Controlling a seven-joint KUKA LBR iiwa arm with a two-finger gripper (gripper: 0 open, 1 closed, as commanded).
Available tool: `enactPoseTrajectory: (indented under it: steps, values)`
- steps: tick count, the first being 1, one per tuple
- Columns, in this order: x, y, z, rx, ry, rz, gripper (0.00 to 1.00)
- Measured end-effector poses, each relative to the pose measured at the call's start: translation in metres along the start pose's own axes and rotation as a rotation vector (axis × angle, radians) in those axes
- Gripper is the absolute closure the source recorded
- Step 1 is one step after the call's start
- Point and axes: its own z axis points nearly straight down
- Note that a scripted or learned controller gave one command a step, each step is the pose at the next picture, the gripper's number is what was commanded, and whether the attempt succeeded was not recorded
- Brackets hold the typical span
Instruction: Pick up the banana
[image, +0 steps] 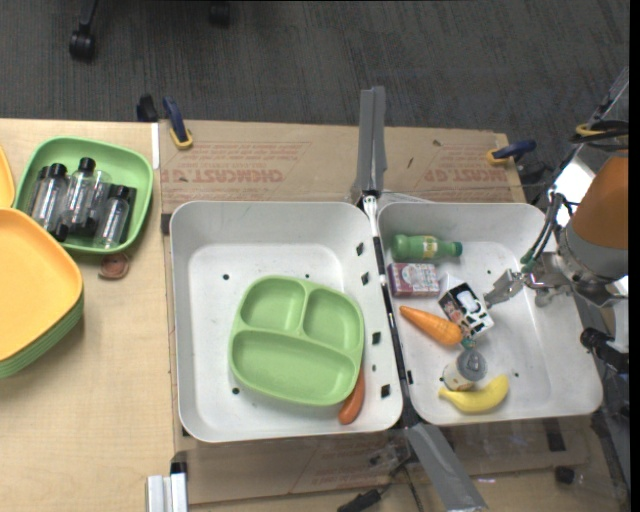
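Hovering with jaws seemingly apart and empty, the pincer (503, 288) is not yet positioned over the banana (477, 396), lying below-left.

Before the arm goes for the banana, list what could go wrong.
1. The banana lies at the right bin's near edge, touching a small round item; the tool could catch that instead.
2. The carrot and a black-and-white object sit between tool and banana, so a low sweep could knock them.
3. The curved banana might slip or roll when pinched.
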Motion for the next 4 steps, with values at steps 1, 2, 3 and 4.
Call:
enactPoseTrajectory:
  steps: [1,2,3,4]
  values:
    - [-0.007,-0.013,0.009,0.000,0.006,-0.287,0.00]
    - [-0.009,-0.014,0.000,-0.001,0.000,-0.281,1.00]
    - [0.029,-0.051,0.011,0.003,-0.001,-0.101,1.00]
    - [0.055,-0.083,0.011,0.004,0.000,0.059,1.00]
